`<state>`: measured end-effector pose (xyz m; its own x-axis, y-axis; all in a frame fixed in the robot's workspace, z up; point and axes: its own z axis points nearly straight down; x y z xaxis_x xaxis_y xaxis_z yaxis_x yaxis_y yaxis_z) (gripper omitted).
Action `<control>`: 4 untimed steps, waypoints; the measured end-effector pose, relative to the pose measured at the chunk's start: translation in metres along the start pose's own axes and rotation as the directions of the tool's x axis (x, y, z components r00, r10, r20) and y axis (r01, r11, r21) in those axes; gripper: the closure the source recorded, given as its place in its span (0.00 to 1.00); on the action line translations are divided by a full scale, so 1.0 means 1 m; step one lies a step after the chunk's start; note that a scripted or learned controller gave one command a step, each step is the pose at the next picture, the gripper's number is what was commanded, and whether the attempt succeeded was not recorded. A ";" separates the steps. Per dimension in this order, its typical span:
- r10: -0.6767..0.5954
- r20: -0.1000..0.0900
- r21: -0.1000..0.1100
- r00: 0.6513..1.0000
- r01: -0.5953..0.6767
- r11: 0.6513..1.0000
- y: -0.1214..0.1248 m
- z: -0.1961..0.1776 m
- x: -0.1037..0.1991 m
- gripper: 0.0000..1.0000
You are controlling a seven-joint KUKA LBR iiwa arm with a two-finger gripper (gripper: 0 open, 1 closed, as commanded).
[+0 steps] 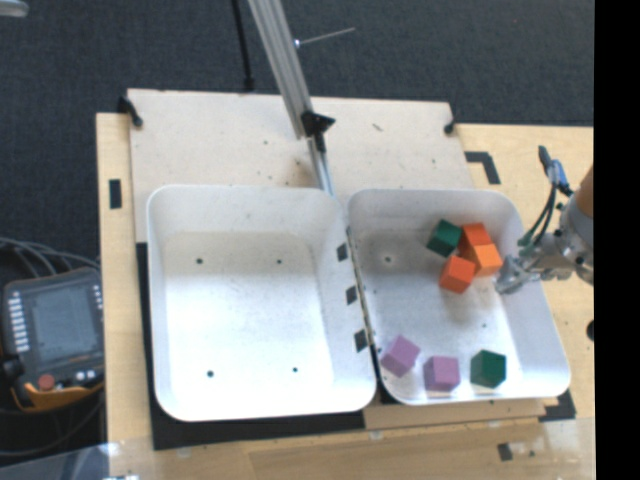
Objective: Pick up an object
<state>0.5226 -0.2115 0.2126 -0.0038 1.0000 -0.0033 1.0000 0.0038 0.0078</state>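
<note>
The right bin (530, 313) holds several small blocks. A dark green cube (444, 237) and two orange cubes (480, 247) (458, 273) cluster near its far right corner. Two purple cubes (401, 354) (441, 372) and a second green cube (488, 368) lie along its near wall. My gripper (512, 277) reaches in from the right edge, just right of the orange cubes, over the bin's right side. Nothing shows between its tips.
The left bin (160, 268) sits beside the right one, with a shared divider in the middle. A metal pole (285, 63) rises slanted from behind the bins. A teach pendant (55, 328) rests at the far left, off the bench.
</note>
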 end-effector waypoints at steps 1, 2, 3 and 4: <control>-0.001 0.000 0.000 1.000 0.001 1.000 0.012 -0.057 -0.004 1.00; -0.004 -0.003 0.003 1.000 0.004 1.000 0.020 -0.064 0.045 1.00; -0.004 -0.004 0.005 1.000 0.004 1.000 0.024 -0.065 0.106 1.00; -0.003 -0.004 0.009 1.000 0.003 1.000 0.032 -0.049 0.154 1.00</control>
<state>0.5534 -0.0576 0.2610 -0.0065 1.0000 0.0008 1.0000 0.0065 -0.0013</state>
